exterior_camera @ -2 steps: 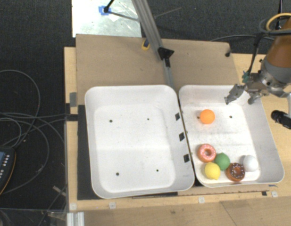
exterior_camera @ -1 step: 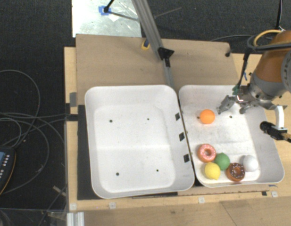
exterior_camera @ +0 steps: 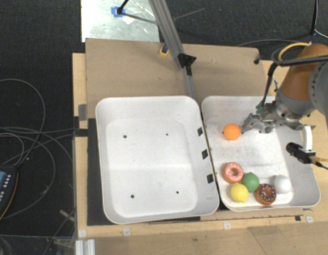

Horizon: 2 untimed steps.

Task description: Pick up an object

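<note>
Overhead, the gripper (exterior_camera: 254, 123) hung low over the far part of the right bin (exterior_camera: 307, 195), its fingers (exterior_camera: 250, 125) spread apart and pointing toward an orange ball (exterior_camera: 232, 132) that lay just beside their tips; nothing sat between them. Whether a fingertip touched the ball could not be made out. Along the near wall of that bin clustered a pink-frosted doughnut (exterior_camera: 233, 171), a green ball (exterior_camera: 251, 181), a yellow lemon (exterior_camera: 239, 193), a chocolate doughnut (exterior_camera: 266, 194) and a white ball (exterior_camera: 282, 184), some of them touching. The left bin (exterior_camera: 105, 142) lay alongside, joined to its neighbour by small black clips. No brand, label or writing could be read on anything, the toys and bins being too small and plain.
</note>
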Motion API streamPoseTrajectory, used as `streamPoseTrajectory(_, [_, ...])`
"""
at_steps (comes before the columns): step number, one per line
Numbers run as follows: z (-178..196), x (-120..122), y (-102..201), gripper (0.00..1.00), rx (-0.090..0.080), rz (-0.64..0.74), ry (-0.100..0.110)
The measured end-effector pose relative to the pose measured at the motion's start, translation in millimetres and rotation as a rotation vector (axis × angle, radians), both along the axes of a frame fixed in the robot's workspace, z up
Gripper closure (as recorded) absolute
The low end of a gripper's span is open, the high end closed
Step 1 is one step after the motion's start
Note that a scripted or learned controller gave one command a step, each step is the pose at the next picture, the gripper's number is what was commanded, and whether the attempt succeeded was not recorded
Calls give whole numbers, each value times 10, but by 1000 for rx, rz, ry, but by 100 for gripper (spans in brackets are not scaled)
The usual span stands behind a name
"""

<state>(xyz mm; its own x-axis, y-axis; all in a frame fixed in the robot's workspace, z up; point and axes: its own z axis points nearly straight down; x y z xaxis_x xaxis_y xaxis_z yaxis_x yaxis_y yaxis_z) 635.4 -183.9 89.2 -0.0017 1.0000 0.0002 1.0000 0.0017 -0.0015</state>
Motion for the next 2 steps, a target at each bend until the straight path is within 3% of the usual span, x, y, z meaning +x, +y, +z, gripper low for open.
streamPoseTrajectory(1, [139, 21, -5, 100, -2, 0, -7])
streamPoseTrajectory(2, [620, 120, -8, 100, -2, 3, -9])
